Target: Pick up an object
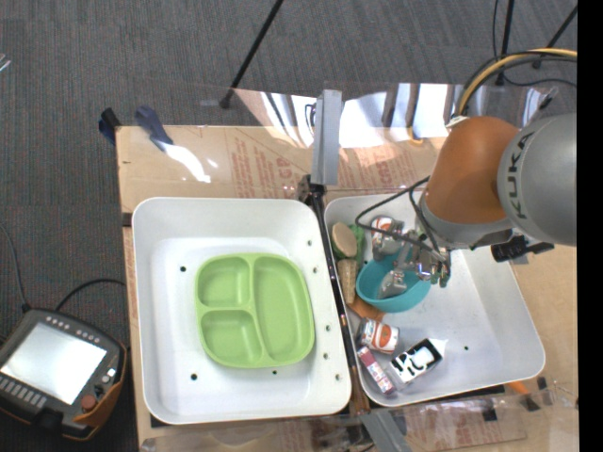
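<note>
Two white bins sit side by side on the bench. One grey arm [528, 182] with its orange band covers the right bin's [499, 318] back right corner and is cut off at the right. One green divided plate [254, 309], with three compartments, lies in the middle of the left bin [160, 252]. One teal bowl [393, 288] sits near the right bin's left wall, toward the back. The gripper [407, 269] hangs over the bowl's rim amid cables and metal parts; whether it is clenched or released cannot be told, and nothing can be made out in its grasp. Against the left wall, half hidden, lie one pale round piece [345, 240] and an orange strip [369, 311]. Near the front left corner are one black-and-white box [417, 359], one small red-and-white container [381, 335] and one dark red packet [376, 370]; their labels are too small to read.
</note>
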